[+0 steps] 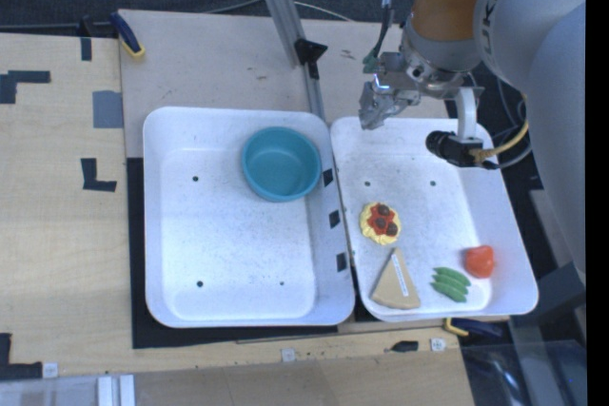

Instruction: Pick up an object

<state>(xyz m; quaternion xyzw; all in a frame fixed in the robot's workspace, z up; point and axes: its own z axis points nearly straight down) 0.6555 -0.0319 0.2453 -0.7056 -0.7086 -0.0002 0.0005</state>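
The grey metal gripper (373, 117) is seen above the far rim of the right white bin (504, 233). The round yellow toy pizza (381, 222) lies toward the near side from it, with nothing gripped. Whether it is open cannot be told.

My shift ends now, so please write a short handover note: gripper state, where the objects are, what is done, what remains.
Gripper: above the far edge of the right bin, nothing between its fingers.
Right bin, near end: small pizza, sandwich wedge, green pea pods, red piece.
Left bin: blue bowl.
Done: nothing picked.
Left: choose one object, grasp and lift.
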